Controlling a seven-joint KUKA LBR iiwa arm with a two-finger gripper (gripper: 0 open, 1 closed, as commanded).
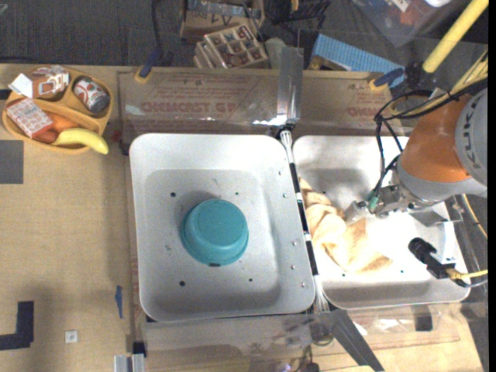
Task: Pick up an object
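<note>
A teal bowl (215,231) lies upside down in the middle of the left bin (147,208). In the right bin (341,155), a heap of pale tan, soft-looking pieces (329,227) lies against the left wall. A smaller tan piece (373,264) sits nearer the front. My gripper (361,209) reaches in from the right, low over the right edge of the tan heap, below the arm's orange band (434,149). The wrist hides how the gripper meets the heap.
A black cable plug (426,253) hangs by the right bin's front right corner. A yellow dish (54,115) with a banana (81,138) and food packets sits on the bench at far left. Boxes and cables lie behind the bins.
</note>
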